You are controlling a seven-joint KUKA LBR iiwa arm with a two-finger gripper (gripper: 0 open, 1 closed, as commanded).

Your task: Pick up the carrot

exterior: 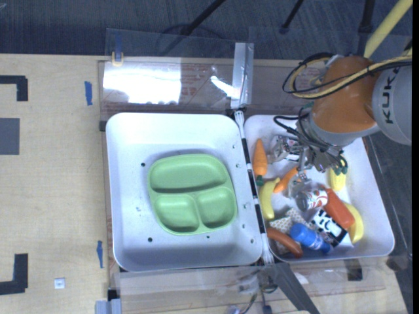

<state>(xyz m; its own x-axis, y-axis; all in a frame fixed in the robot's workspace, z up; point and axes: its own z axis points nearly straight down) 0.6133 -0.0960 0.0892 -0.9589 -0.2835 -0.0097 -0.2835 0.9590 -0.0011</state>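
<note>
A robotics lab (tripod legs, taped bench).

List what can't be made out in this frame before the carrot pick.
- Gripper, camera view: finger state unclear, lost in glare and clutter under the wrist.
- Carrot: whole body visible by the right bin's left wall; whether anything touches it is too fine to tell.
- Items beneath the gripper: blurred, shiny, not identifiable.
- Right bin: far corner hidden by the arm.

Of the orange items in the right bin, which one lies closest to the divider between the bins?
The carrot, lengthwise beside the divider; the other orange items lie farther right.
</note>
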